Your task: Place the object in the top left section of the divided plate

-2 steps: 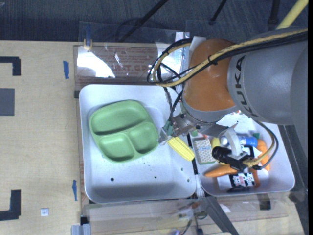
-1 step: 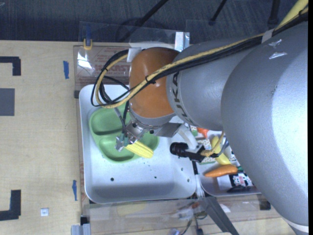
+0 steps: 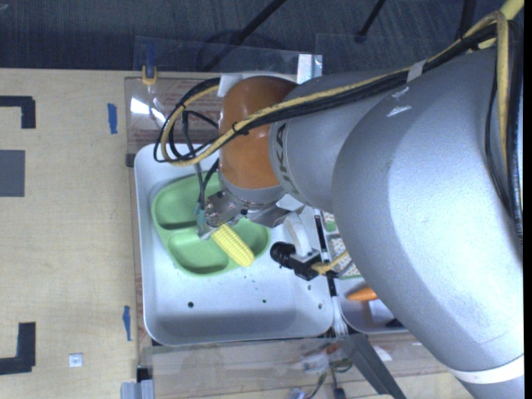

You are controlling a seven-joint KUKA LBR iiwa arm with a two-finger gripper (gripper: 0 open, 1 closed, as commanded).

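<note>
A green divided plate (image 3: 179, 206) lies in the left white bin (image 3: 241, 310), partly hidden under my arm. A yellow corn cob (image 3: 233, 245) sits at the plate's middle, over the ridge between sections, slanting down to the right. My gripper (image 3: 209, 217) is just above and left of the cob's upper end, low over the plate. The wrist hides most of the fingers, and the cob's upper end meets them.
The grey arm with its orange band (image 3: 249, 140) covers the bin's right half and most of the right bin. An orange item (image 3: 362, 293) shows at the right bin's edge. Black and yellow cables (image 3: 179, 131) loop over the bin's top left corner.
</note>
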